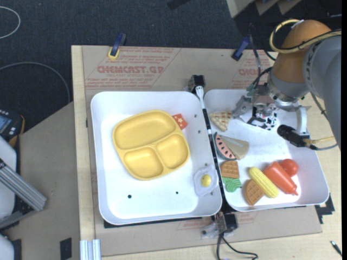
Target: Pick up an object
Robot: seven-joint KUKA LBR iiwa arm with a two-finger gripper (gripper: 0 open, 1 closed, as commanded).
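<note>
The gripper [264,114] hangs low over the far end of the right bin [314,167], above a small black-and-white object; whether the jaws are spread or pressed together cannot be told. Toy foods lie in this bin: one watermelon slice [224,147], one corn cob [263,181], two waffles [230,169], one red pepper [284,176]. The left bin [103,145] holds one yellow divided plate [150,143] and one fried egg [204,180]. Both bins sit on the counter [81,80].
</note>
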